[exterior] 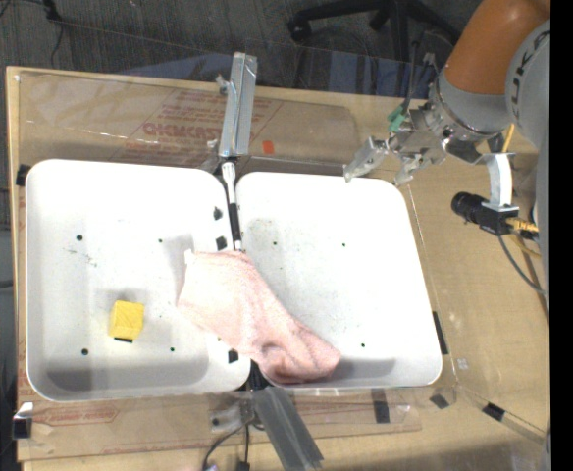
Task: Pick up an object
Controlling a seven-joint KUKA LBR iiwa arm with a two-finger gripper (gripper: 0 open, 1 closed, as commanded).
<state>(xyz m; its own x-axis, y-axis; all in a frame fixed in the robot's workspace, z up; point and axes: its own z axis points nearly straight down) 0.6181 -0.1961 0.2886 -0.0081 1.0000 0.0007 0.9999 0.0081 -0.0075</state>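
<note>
Below and left of the spread, empty two-finger gripper (385, 162) lies the crumpled pink cloth (252, 314), draped across the divide between the shallow white bins (71, 189), its length slanting down-right.

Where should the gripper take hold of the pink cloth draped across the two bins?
At the bunched, thicker end of the pink cloth in the right bin, coming straight down from above: folds there probably give the fingers something to pinch, while the flatter part offers little.
</note>
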